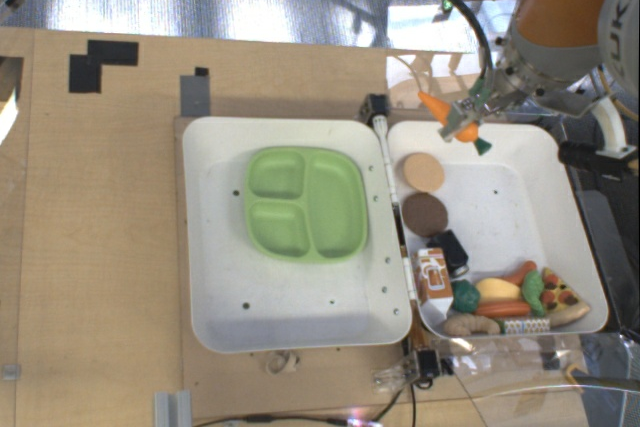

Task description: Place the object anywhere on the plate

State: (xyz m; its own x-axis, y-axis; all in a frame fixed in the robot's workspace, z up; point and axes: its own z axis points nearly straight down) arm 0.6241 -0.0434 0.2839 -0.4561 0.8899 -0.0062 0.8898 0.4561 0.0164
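Observation:
A green plate with three compartments lies in the left white bin. My gripper hangs over the far left corner of the right bin, close to the divider. It is shut on a small orange toy carrot. The carrot's orange end pokes out to the left and its green tip to the lower right. The carrot is lifted off the bin floor, to the right of and beyond the plate.
In the right bin lie a tan disc, a brown disc, a black block, a small carton and several toy foods along the near edge. A cable loops above the gripper.

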